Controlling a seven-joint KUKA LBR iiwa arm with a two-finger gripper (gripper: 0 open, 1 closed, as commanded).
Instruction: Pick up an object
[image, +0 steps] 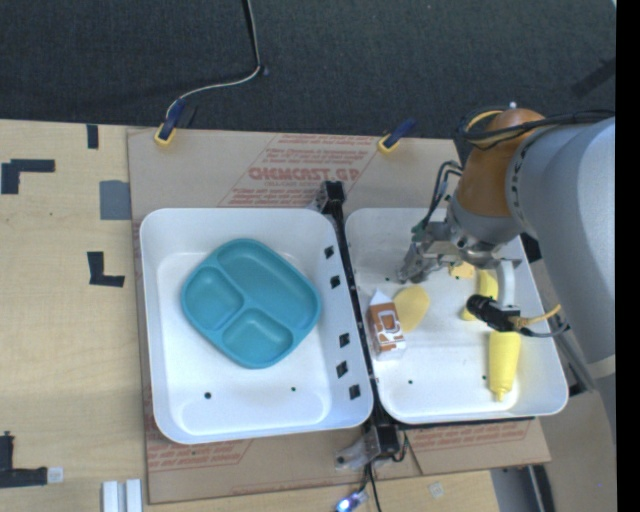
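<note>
Gripper (416, 262) hangs low in the right bin (440, 400); whether it grasps anything I cannot tell. Just beside it lies one pale yellow rounded piece (411, 305), one small printed box (385, 329), one long smooth banana (501, 350). Left bin (165, 300) holds one teal three-section plate (250, 302).

Dark carpet (120, 50) behind wooden bench (60, 330), cardboard sheet (290, 170)
</note>
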